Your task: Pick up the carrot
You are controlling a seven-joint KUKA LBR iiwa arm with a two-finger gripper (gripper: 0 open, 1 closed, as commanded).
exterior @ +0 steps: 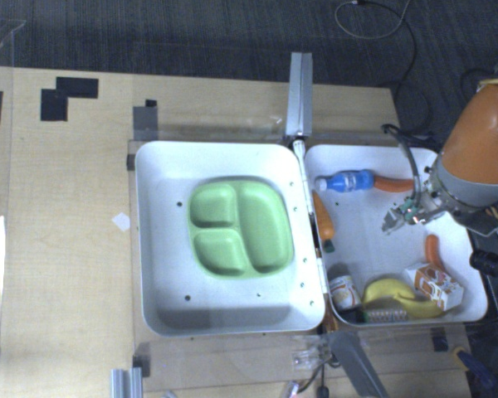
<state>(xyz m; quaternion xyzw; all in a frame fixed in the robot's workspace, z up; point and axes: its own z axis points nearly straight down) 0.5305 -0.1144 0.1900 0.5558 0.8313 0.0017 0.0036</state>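
Observation:
The carrot (321,215), orange with a dark green end, lies lengthwise against the left wall of the right bin (479,298). My gripper (404,215) hangs over the middle of that bin, well to the right of the carrot and apart from it. It is open, with nothing between its fingers. The grey arm with its orange band (483,135) comes in from the right.
In the right bin, a blue bottle (346,181) and an orange-red sausage-shaped item (393,184) lie at the back. A similar item (433,248), a small box (436,285), a banana (393,293), a can (342,289) and a dark brush (388,314) crowd the front. The left bin (153,222) holds a green divided plate (238,226).

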